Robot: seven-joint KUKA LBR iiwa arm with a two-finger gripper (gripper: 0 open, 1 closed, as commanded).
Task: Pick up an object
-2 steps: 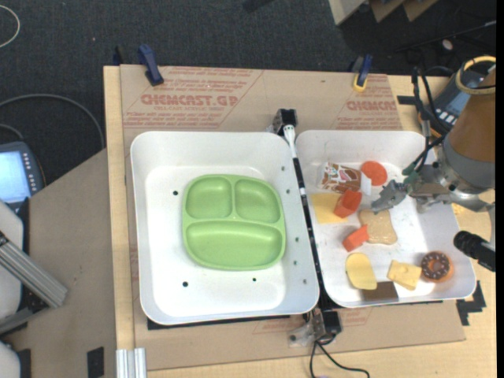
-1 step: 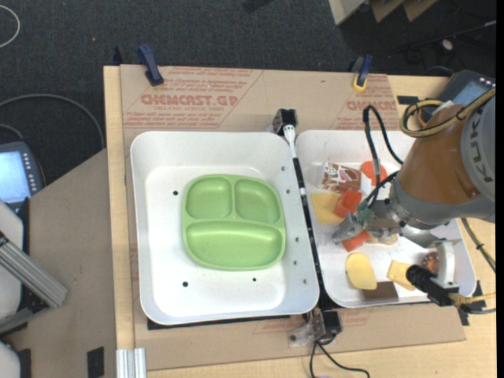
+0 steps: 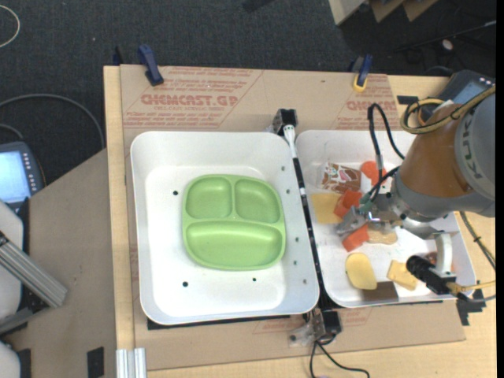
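My gripper is low in the right bin, in the middle of its clutter. An orange piece lies just left of it and another orange piece just below it, both very close. A third orange piece sits further back beside a brown and white packet. A pale yellow block lies at the bin's left wall. A yellow rounded piece and a yellow wedge rest near the front. A tan flat piece pokes out beneath the wrist.
The left bin holds a green divided plate. A black strip runs along the divider between the bins. The arm's grey and orange body covers the right bin's far right part.
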